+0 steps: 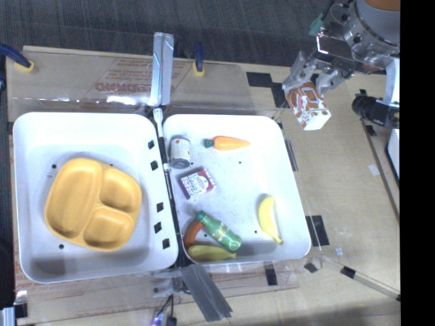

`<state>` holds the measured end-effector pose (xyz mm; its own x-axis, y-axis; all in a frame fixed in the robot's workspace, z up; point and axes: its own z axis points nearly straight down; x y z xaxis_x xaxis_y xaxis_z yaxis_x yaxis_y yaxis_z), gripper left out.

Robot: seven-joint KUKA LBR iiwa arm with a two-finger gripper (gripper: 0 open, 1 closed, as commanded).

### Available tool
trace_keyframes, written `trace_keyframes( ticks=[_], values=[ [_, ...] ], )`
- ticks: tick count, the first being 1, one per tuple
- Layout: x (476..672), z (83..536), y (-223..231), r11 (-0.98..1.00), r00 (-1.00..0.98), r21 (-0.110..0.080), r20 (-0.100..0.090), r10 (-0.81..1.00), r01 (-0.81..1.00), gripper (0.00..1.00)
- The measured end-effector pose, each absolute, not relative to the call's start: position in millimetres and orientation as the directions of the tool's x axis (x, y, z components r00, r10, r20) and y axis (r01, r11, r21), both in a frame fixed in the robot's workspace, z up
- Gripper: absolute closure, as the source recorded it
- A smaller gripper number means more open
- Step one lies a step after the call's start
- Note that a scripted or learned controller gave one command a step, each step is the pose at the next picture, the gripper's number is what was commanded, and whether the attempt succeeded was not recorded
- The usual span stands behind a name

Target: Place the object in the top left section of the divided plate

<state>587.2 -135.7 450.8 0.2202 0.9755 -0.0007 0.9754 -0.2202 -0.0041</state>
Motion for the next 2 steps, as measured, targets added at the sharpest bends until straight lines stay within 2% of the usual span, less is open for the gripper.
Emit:
trace_keyframes(
  ticks=[2],
  values=[
    [589.7,468.9,-133.9,-0.208,0.208,-0.005,-0.002,0.978,0.978,1.0]
  ],
)
